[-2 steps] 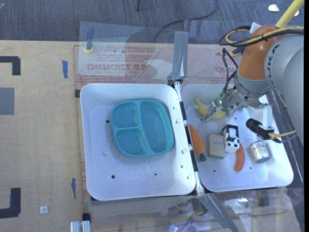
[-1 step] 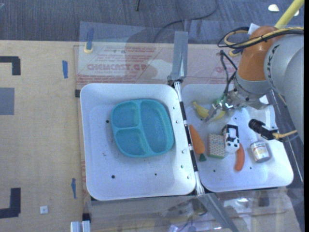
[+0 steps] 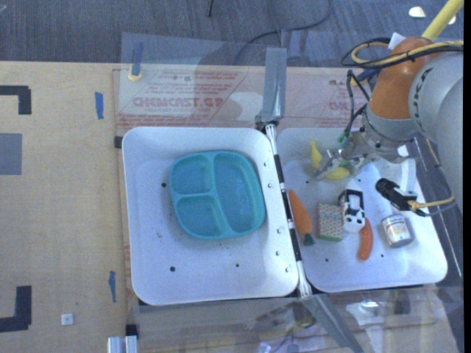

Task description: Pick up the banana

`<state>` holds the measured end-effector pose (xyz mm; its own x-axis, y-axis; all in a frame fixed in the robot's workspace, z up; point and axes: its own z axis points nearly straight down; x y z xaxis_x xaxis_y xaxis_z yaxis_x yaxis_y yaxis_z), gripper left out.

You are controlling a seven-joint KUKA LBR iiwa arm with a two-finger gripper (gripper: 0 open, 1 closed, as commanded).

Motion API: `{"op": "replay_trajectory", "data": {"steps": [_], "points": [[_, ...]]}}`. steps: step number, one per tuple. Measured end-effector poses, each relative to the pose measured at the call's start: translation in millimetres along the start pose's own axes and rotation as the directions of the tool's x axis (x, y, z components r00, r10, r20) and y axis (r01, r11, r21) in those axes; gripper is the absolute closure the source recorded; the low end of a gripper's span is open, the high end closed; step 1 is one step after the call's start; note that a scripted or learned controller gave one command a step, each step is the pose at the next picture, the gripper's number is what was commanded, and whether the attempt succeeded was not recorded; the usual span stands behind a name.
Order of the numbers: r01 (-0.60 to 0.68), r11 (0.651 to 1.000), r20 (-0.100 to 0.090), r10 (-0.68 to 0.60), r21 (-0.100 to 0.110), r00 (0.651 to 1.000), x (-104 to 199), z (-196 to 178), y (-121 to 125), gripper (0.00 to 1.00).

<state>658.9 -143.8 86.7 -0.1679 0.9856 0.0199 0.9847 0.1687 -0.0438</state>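
We find the gripper (image 3: 333,162) low at the twelve o'clock end of the right bin (image 3: 427,267), right at the banana (image 3: 328,164); whether it has closed on the fruit we cannot tell. The banana lies in that bin's upper part, its yellow pieces just beside the gripper's tip.

The bins sit on a pale wooden bench (image 3: 59,219) with blue tape marks, and dark carpet (image 3: 110,6) runs along twelve o'clock.

The left bin (image 3: 147,271) holds a teal divided plate (image 3: 218,194) near its centre. In the right bin we see a carrot (image 3: 299,212) at nine o'clock, a speckled sponge (image 3: 330,221) just beside it, a black-and-white toy (image 3: 354,212) at the middle, a second orange piece (image 3: 365,243) below, and a small can (image 3: 396,230) toward four o'clock.
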Motion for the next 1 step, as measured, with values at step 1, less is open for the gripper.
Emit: {"op": "replay_trajectory", "data": {"steps": [1], "points": [[-0.13,0.991,0.014,0.13,-0.021,0.991,18.2,-16.8,3.5,0.0]]}}
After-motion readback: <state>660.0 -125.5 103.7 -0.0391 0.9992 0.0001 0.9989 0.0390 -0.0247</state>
